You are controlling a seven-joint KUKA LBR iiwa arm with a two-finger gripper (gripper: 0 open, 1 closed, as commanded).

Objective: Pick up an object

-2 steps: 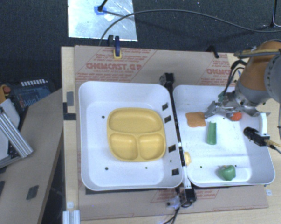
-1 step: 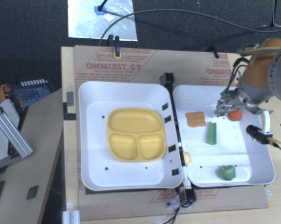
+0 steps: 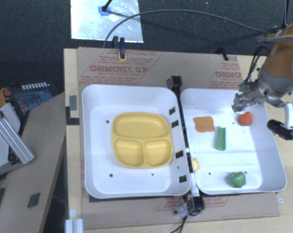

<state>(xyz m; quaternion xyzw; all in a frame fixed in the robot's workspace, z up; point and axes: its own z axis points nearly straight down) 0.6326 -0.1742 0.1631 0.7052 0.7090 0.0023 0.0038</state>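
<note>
The surface carries two shallow white bins side by side, and everything here is placed relative to the right bin. The arm, grey with an orange band above the wrist, comes in over that bin's far right corner, and its tool hangs just inside the bin's far rim, over bare white floor. Whether the tool is released or clenched cannot be told from this slanted view, and nothing can be seen caught in it. A small red-orange object, round like a tomato, lies on the bin floor just nearer the camera than the tool and close beside it; whether the two touch cannot be told. Toward the bin's left side lies a flat orange piece, and just beside it, toward the middle of the bin, a slim green object lies lengthwise. In the bin's near part sits a rounded green object, like a pepper. A small yellow thing sits against the bin's left wall. Beyond that wall, the left bin holds a yellow divided tray with three compartments.
</note>
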